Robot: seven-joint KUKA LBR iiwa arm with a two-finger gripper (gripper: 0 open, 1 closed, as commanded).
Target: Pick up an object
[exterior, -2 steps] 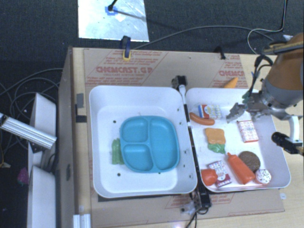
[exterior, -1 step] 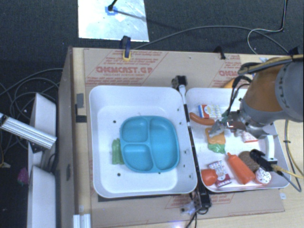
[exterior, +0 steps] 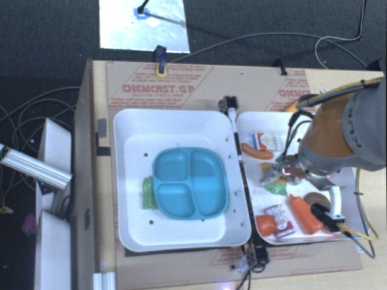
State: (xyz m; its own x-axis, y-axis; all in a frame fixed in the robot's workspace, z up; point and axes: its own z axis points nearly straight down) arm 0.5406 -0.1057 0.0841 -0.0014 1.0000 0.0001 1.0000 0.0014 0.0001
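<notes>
Camera view: the bench (exterior: 181,83) carries two shallow white bins side by side. The left bin (exterior: 130,132) holds a blue divided plate (exterior: 190,183), lying flat near the bin's centre with its compartments facing up. A green strip-shaped item (exterior: 148,193) lies just beside the plate's left edge, on the bin floor. The right bin (exterior: 266,118) holds the loose items. An orange-red sausage (exterior: 257,151) lies near the bin's left wall, and a white card with red and blue print (exterior: 268,141) lies just behind it. A small green piece (exterior: 276,188) rests near the middle of this bin. An orange carrot-shaped item (exterior: 304,216) lies at a slant toward the near edge. A red-and-white packet (exterior: 279,216) sits just to its left, partly over an orange piece (exterior: 265,224) in the near left corner. A brown round item (exterior: 314,197) lies just behind the carrot-shaped item, partly hidden by my hardware. My arm (exterior: 329,132) reaches in from the right side of the view and covers the right half of this bin. My gripper (exterior: 279,173) is low over the middle of the right bin, directly behind the small green piece and close to it. Whether my jaws are spread or pressed together cannot be determined from this angle, and nothing can be seen between them. The small green piece lies on the bin floor.
</notes>
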